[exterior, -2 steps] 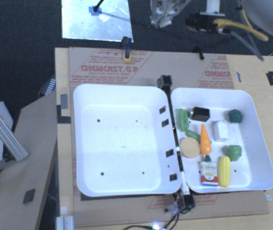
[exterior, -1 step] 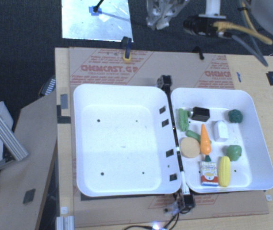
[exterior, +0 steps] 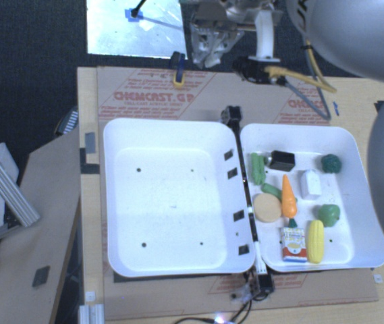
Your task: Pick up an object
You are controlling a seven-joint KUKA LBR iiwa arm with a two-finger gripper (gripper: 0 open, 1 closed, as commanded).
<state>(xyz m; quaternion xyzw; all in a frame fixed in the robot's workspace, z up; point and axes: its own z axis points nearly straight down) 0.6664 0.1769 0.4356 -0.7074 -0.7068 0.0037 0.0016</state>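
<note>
The right bin (exterior: 360, 174) holds several small items: a green pickle (exterior: 257, 168), a black block (exterior: 283, 160), a dark green ball (exterior: 331, 163), a white block (exterior: 310, 183), an orange carrot (exterior: 289, 196), a tan round disc (exterior: 268, 208), a green pepper (exterior: 328, 213), a yellow piece (exterior: 316, 241) and a small printed carton (exterior: 293, 244). My gripper (exterior: 207, 54) hangs high at the top of the view, past the bins' far edge and well away from every item. Nothing shows in its grasp.
The left bin (exterior: 111, 181) lies beside the right one, with a black clip strip (exterior: 242, 194) along the shared wall. Both rest on a cardboard sheet (exterior: 151, 96). The grey arm (exterior: 353, 19) fills the upper right. Cables (exterior: 293, 79) lie behind the right bin.
</note>
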